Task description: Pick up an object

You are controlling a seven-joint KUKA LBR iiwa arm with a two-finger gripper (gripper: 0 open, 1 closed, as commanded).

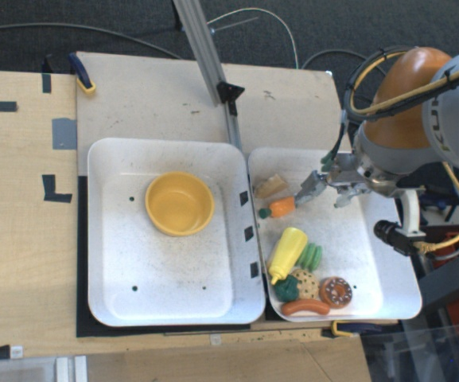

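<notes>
Two bins (102,237), end effector (328,191) above carrot (281,208)

The grey arm with its orange band (408,94) is cut off by the right edge of the view, and it hides the upper right corner of the right-hand shallow white bin (372,293). The two-finger gripper (328,188) is small and dark against that bin; finger spacing cannot be read. In the lower pile, the green ridged toy (313,255) is partly covered by the yellow plastic bottle (286,253), and the dark green piece (286,289) sits partly under the speckled tan cookie (305,282); neither green item can be identified.
</notes>
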